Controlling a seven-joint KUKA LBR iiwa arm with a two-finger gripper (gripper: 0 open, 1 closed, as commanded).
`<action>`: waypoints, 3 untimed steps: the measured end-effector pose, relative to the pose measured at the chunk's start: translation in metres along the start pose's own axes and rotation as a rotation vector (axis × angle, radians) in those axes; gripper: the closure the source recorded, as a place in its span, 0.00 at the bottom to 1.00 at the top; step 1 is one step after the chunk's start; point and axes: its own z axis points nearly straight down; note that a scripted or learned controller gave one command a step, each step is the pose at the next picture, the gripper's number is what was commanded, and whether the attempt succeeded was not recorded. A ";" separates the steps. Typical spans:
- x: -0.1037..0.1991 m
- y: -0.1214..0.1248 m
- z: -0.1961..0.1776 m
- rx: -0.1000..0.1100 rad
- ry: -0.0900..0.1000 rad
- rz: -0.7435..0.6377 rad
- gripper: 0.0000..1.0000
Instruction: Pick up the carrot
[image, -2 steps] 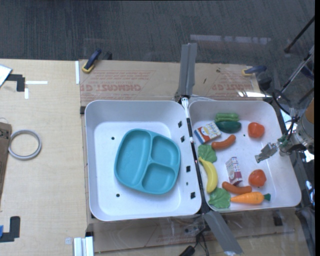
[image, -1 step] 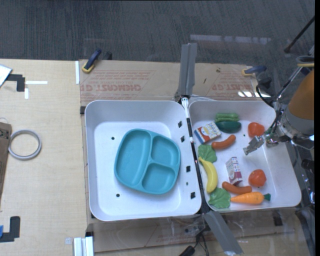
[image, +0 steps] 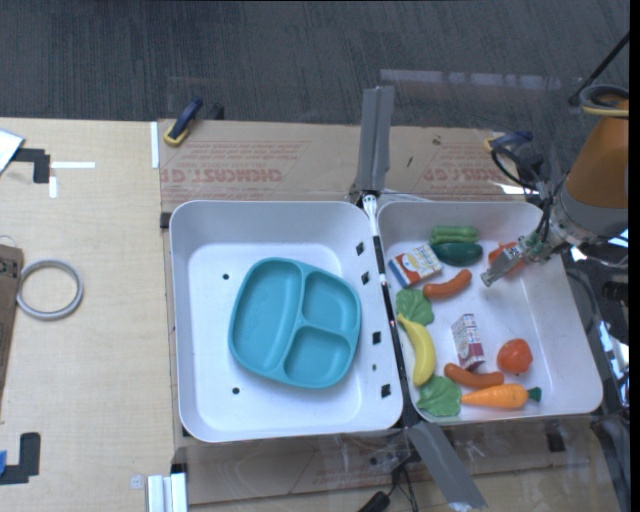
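Seen from above, 2 white bins sit side by side on the bench. The carrot (image: 494, 397) lies on its side along the near edge of the right bin (image: 560, 330), its green end toward the bin's right wall. Crowding it are a leafy green piece (image: 438, 396) at its left tip, a sausage (image: 473, 377) just above it, and a tomato (image: 514, 355) a little further up. A banana (image: 419, 348) and a small can (image: 466, 339) lie nearby. Further back rest a second sausage (image: 446, 287), a carton (image: 415, 266) and a dark green vegetable (image: 455, 246). The gripper (image: 503, 262) hovers over the bin's far right part, well apart from the carrot; whether its jaws are open or closed cannot be told. The left bin (image: 190, 330) holds a blue divided plate (image: 296, 322).
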 end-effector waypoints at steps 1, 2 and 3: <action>-0.006 0.030 0.010 0.001 0.004 0.132 0.00; 0.002 0.044 -0.008 -0.002 -0.001 -0.142 0.00; 0.002 0.044 0.004 0.002 -0.003 -0.359 0.00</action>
